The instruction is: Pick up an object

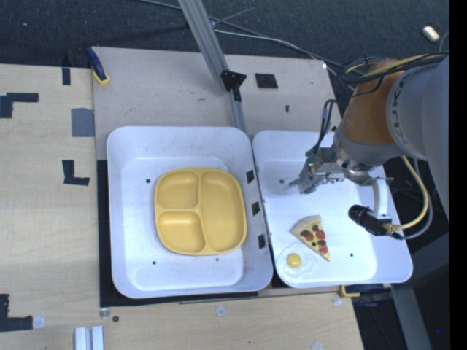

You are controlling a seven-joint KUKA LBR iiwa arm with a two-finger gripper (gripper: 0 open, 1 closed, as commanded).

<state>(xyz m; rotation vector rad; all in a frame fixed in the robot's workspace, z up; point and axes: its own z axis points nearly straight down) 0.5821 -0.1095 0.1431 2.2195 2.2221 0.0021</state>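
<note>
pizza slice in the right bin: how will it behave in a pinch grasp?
The pizza slice looks like a stiff toy, so probably no flop. It lies flat and thin on the right bin, so the claw may skate over it. Wedge shape: likely to pivot if pushed off-center.

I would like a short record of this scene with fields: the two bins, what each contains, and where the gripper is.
left bin: holds a yellow divided plate with three compartments
right bin: holds a pizza slice toy and a small yellow round piece
gripper: over the right bin, above the pizza slice toy, apart from it
held object: none visible between the fingers
</note>
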